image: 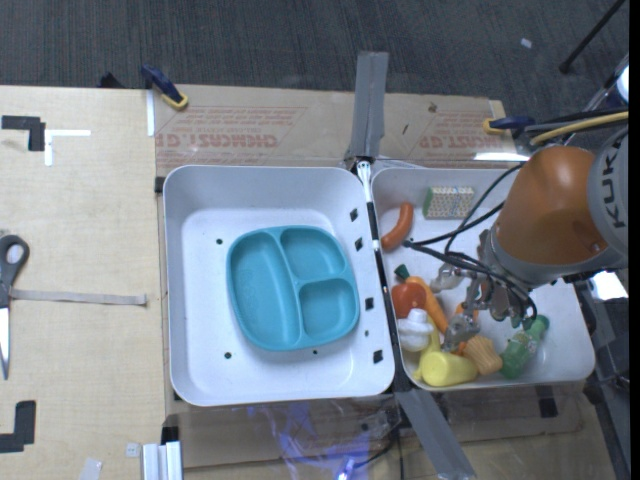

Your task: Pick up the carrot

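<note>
Two shallow white bins sit side by side on a bench, seen from above at a slant. The left bin holds a teal divided plate with three compartments. The right bin holds a cluster of toy foods near its left and near sides.

The carrot is a short, bright orange piece lying in the right bin, toward the near left part of it. It is slim and tapered, and its long axis runs diagonally, from far-left to near-right. Which end is the tip cannot be told. It touches a red-orange tomato-like piece on its left and lies just beside a white piece. Near it are a yellow piece, a tan piece and a green piece. A reddish sausage lies farther off, by the bin's left wall.

The grey arm with its orange band reaches in from the right. The gripper hangs just right of the carrot, its fingers close together, with nothing clearly between them.
</note>
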You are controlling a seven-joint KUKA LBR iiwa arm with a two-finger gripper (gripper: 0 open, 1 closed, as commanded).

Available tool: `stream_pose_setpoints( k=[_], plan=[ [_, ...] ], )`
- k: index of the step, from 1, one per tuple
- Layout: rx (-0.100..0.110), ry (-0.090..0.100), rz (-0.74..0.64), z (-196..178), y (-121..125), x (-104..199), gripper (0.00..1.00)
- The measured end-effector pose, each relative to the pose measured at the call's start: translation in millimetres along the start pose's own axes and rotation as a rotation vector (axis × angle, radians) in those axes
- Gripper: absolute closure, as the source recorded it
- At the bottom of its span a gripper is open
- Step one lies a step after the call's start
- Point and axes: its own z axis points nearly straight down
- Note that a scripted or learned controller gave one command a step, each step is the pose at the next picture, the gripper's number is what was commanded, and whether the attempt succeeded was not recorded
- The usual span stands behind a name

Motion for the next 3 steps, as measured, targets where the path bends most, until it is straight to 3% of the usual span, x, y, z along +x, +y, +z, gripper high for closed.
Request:
stream_pose_setpoints(
  k=[1,2,3],
  plan=[
    [0.001,-0.007,-0.002,-10,0,-3,1.00],
    [0.002,-0.007,-0.003,-10,0,-3,0.00],
    [-0.001,0.001,0.265,1,8,-13,0.00]
  ],
)
